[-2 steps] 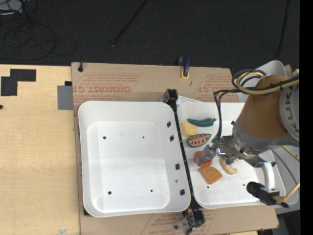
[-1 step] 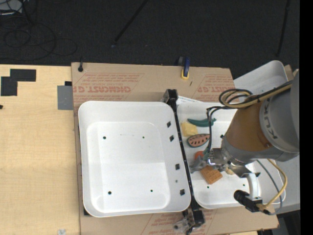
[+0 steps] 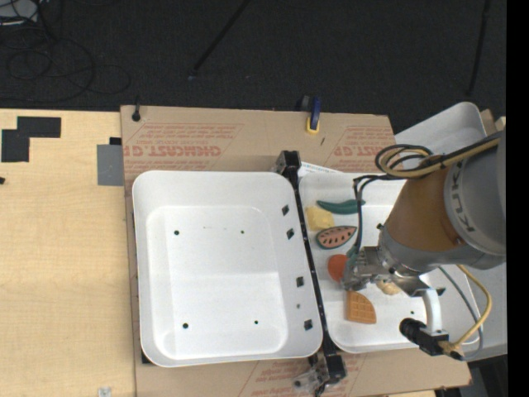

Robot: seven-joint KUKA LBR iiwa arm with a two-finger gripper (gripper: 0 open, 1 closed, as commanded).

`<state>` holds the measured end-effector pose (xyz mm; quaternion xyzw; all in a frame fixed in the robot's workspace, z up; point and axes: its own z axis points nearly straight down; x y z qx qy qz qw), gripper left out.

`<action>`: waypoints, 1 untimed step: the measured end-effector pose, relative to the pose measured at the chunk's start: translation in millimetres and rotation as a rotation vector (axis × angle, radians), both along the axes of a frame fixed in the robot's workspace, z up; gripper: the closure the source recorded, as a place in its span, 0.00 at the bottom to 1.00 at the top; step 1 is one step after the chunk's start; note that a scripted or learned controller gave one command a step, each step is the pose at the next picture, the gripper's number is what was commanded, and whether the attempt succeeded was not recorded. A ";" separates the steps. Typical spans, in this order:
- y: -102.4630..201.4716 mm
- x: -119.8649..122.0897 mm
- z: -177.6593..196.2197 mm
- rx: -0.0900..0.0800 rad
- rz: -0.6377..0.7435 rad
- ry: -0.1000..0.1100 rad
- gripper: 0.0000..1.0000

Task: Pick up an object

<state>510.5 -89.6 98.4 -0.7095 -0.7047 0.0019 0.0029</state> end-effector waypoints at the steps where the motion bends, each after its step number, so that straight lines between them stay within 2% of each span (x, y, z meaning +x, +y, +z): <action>1: 66.6 -36.2 93.0 0.001 0.012 -0.006 1.00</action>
